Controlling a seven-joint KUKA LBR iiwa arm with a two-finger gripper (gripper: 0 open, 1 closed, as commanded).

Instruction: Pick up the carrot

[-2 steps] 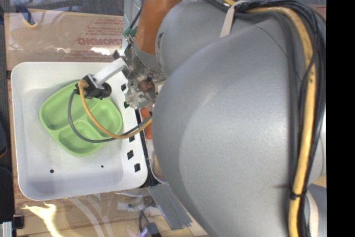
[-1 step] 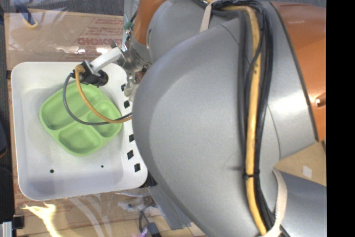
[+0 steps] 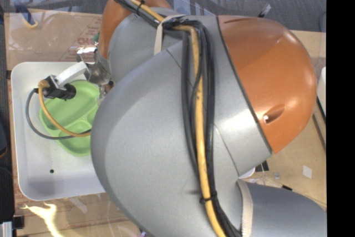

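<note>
mostly the camera view is taken up by the grey arm [image 3: 183, 136], leaning low over the left white bin [image 3: 25, 136] to reach in. a green dish [image 3: 75, 111] lies beneath the cable loop [image 3: 39, 119]. end effector state: cannot tell. carrot hidden. no readable writing.

Even, fairly bright overhead lighting with a soft sheen along the grey arm [image 3: 166, 136], a small specular glint on its orange band [image 3: 266, 80], glare on clear film at the lower left bench edge [image 3: 44, 213], soft shadows inside the white bin [image 3: 28, 147], and mild overall softness.
</note>
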